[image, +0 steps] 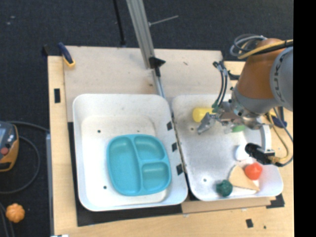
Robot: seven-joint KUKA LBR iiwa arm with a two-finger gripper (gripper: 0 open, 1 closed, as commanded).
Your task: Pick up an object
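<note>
Turquoise divided plate [139, 164] lies in left bin [84, 107].

The pale wooden surface [118, 73] looks matt and a little rough, like pressed board. The two shallow white plastic bins [123, 105] have a smooth, dull finish with small dark specks. The turquoise divided plastic plate [139, 164] is smooth with a soft shine. The grey ribbed metal rail [140, 26] looks brushed. The arm's orange band [256, 75] is glossy.
</note>
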